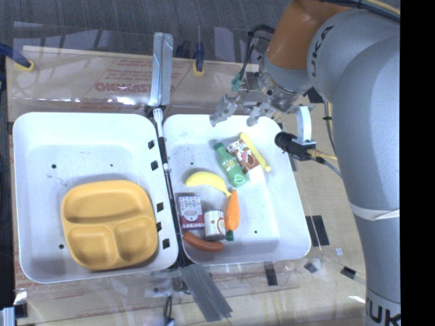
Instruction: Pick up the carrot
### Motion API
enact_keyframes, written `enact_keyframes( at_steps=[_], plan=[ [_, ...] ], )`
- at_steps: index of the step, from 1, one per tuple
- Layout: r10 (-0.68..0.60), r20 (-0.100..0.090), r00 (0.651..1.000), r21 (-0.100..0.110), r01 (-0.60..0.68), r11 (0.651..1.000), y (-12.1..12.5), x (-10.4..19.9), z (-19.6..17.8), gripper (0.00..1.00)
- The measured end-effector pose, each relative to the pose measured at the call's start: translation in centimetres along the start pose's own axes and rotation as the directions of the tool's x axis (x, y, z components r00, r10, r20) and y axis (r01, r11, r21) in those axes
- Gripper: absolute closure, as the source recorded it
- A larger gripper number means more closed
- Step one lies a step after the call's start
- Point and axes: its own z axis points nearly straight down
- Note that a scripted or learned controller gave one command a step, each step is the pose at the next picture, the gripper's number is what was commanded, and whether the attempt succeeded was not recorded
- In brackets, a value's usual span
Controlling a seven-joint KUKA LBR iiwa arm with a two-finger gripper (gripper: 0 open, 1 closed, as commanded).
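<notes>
1. Gripper (pixel 238 113) hangs with its two fingers spread apart, holding nothing, over the far edge of the right white bin (pixel 289 209).
2. Small orange carrot (pixel 232 212) lies well below the gripper, beside a yellow banana (pixel 206 180).

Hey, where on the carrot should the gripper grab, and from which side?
Probably the carrot's orange middle, coming straight down. It lies flat, nearly lengthwise toward the camera, green tip nearest. The can crowds its left near that tip and the banana nears its top, so close across the width, higher up, where the bin floor is bare on its right.
</notes>
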Motion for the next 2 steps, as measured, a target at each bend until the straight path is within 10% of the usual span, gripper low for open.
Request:
enact_keyframes(
  at_steps=[1,2],
  plan=[
    [-0.062,0.0,0.998,0.0,0.062,0.998,-10.9,-4.9,4.5,0.0],
    [0.416,-0.002,0.909,0.002,-0.416,0.909,-15.2,-3.8,13.9,0.0]
  ],
)
